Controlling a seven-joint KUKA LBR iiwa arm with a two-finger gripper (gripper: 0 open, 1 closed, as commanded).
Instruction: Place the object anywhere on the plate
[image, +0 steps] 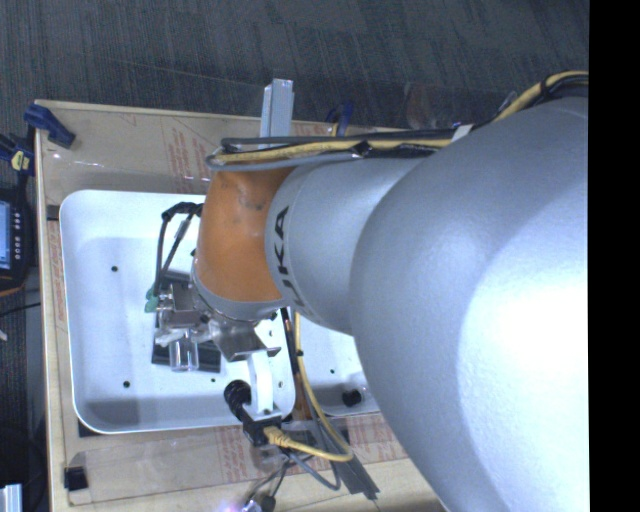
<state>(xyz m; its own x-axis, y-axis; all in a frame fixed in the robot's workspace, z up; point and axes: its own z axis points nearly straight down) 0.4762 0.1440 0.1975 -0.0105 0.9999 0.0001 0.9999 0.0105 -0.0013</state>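
A dark grey ribbed carpet floor lies beyond the bench at the top of the camera view. The pale wooden bench top, printed with faint reddish lettering, carries everything else.

The smooth grey metal robot arm, rounded and very large in the view, covers the right half and reaches leftward. Its glossy orange band sits above the wrist, and a yellow cable beside black ones runs along the arm's upper edge.

The shallow white plastic bin with rounded corners lies on the left of the bench, its floor marked by a few small dark dots. The arm hides the bin's right part.

The metal two-finger gripper, a cluster of silvery and black blocks with thin black hoses looping above it, is low over the middle of the bin floor. Whether it is parted or closed cannot be told, and nothing can be made out in its grasp.

The object and the plate cannot be picked out here.

A small blue clamp sits at the bench's upper left corner.
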